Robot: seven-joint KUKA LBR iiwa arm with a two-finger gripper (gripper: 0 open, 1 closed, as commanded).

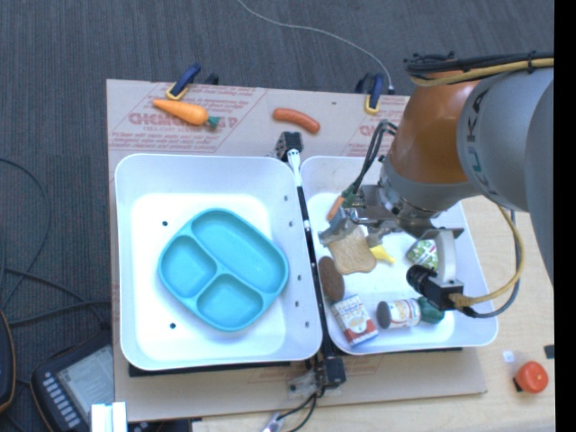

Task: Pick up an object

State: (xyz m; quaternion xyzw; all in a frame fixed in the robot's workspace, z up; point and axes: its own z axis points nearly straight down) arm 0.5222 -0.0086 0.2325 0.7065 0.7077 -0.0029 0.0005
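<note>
My gripper (358, 226) hangs low over the left part of the right bin (477, 331), just above a tan toast-shaped piece (353, 256). Around it lie a brown oval object (331, 281), a small yellow piece (384, 256), a red and white carton (355, 321), a small jar on its side (401, 313) and a green and white can (423, 253). An orange piece (335, 207) pokes out by the bin's left wall. The arm's grey and orange body hides the bin's far right part.
The left bin (144, 187) holds a blue divided plate (223, 269). On the board behind the bins lie a toy carrot (183, 112) and a sausage (296, 120), with clamps (184, 80) at the back edge. An orange object (533, 378) sits at the lower right.
</note>
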